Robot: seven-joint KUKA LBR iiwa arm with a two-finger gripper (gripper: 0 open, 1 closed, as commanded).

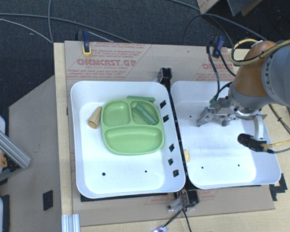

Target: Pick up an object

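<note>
Nearest the camera, at the bench's front edge, a clamp [183, 199] with a cable running off it sits at the seam where the two bins meet. Just behind it lies the left bin [121, 178], its near floor bare but for two small dark dots, and beside it the right bin [222, 175], whose near floor shows the same pair of dots. A small yellowish piece [186, 155] rests at the right bin's left wall, by the row of black tabs along the divider.

Further back in the left bin sits a green divided plate [132, 127], flat on the floor. A darker green pod-shaped object [146, 112] lies in its far right compartment, and a green strip [140, 99] lies just behind the plate's far rim. A tan cone [94, 117] rests just beside the plate's left edge, wide end toward the camera.

Over the right bin's middle, the gripper [217, 116] hangs low above the white floor, with nothing visible between its fingers; whether they are spread or closed cannot be told from this angle. The arm [261, 74], grey with its orange band, comes in behind it from the right. A black clamp [164, 74] stands at the far end of the divider, and a blue clamp [86, 41] holds the cardboard sheet [135, 57] at the rear.
</note>
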